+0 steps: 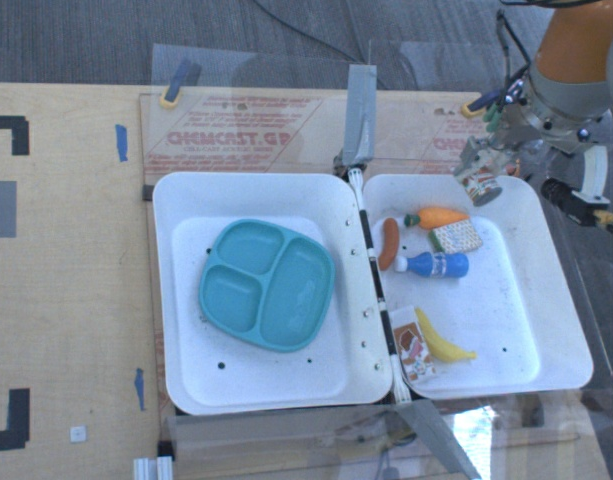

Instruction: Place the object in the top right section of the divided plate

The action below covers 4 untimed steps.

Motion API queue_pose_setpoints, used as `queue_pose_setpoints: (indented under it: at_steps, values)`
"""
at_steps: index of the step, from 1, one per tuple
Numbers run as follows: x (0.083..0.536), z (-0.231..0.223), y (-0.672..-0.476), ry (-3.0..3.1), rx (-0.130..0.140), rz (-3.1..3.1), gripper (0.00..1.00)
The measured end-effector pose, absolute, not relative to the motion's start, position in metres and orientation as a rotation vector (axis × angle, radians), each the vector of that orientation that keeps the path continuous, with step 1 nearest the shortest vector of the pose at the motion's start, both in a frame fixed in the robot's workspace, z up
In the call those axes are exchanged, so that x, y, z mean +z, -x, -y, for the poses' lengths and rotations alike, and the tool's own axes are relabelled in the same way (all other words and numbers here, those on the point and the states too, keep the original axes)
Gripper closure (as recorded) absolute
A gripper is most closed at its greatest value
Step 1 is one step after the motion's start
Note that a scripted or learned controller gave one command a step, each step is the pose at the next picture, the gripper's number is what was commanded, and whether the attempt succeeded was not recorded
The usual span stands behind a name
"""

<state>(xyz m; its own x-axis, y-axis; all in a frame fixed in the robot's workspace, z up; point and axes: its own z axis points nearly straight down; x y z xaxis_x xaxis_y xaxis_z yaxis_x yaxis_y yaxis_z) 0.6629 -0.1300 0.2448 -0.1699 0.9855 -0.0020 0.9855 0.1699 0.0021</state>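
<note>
while the gripper (483, 176) hangs over the right bin's (516, 353) far edge, pinching a small red-and-white packet (480, 186), the teal divided plate (267, 284) sits mid left bin (186, 368). a carrot (442, 217), sausage (389, 243), blue bottle (438, 264) and banana (441, 339) lie in the right bin.

Left bin: teal divided plate (267, 284) sits mid-bin w/ bare white floor all round it, nothing on top, open from above. Right bin (546, 298): carrot (443, 217), sausage (389, 242), blue bottle (437, 264), banana (442, 338) crowd its left half; right half is free. Gripper (483, 175) hangs over that bin's upper-left rim.
</note>
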Motion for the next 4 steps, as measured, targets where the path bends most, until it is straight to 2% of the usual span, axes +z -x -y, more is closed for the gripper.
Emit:
queue_pose_setpoints:
  at_steps: [1, 2, 3, 4]
  values:
    - [0.209, 0.074, -0.650, -1.803, -0.001, -2.574, 1.00]
    - [0.188, -0.017, -0.668, -1.705, 0.007, -2.632, 1.00]
    - [0.186, -0.087, -0.655, -1.601, 0.000, -2.703, 1.00]
    - [0.279, -0.165, -0.633, -1.745, 0.003, -2.610, 1.00]
